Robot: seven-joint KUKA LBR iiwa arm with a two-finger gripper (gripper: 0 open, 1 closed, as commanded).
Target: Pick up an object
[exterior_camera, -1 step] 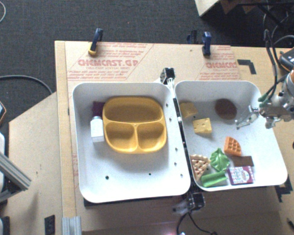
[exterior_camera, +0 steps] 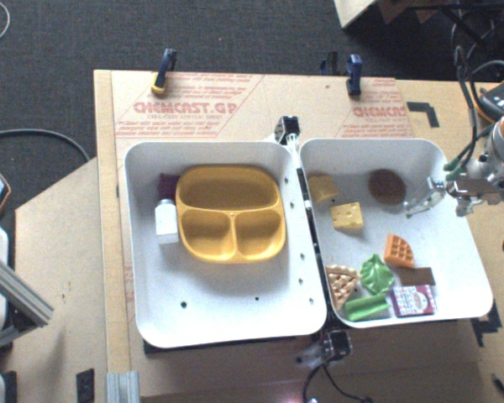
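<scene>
A robotics lab or test workshop is showing itself here, not a home. A bench (exterior_camera: 235,99) of protective-film-covered board printed with red lettering is sitting on dark carpet (exterior_camera: 67,40), and blue clamps (exterior_camera: 354,72) are pinning it down, up and to the left of the gripper (exterior_camera: 437,193). Two white bins (exterior_camera: 227,326) are lying side by side to the gripper's left, holding a yellow divided tray (exterior_camera: 231,212) and toy food (exterior_camera: 401,252) rather than real meals. Loose cables (exterior_camera: 34,137) are trailing across the floor far to its left, and aluminium framing (exterior_camera: 13,288) is standing at the far left edge.
</scene>
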